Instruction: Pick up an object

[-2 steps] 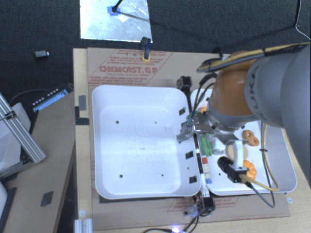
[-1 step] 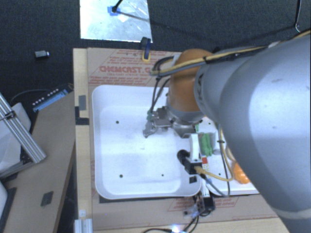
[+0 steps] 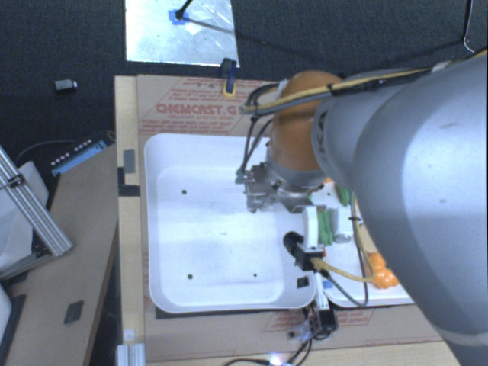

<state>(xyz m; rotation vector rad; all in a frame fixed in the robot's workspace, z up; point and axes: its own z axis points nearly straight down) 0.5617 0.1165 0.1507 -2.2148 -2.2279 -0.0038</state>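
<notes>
- The left bin (image 3: 171, 284) is shallow and white.
- The gripper (image 3: 284, 195) hangs low by the bins' shared edge. Whether it is spread or closed cannot be told.
- A green object (image 3: 329, 226) and an orange object (image 3: 381, 274) lie in the right bin (image 3: 364, 302).
- Probably the approach step; next, centre over one object and descend.

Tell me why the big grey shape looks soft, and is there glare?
Camera view: the arm looms near the lens, soft and oversized; the white bin is bright, almost washed out; the shiny sheet beyond it catches patchy glare.
</notes>
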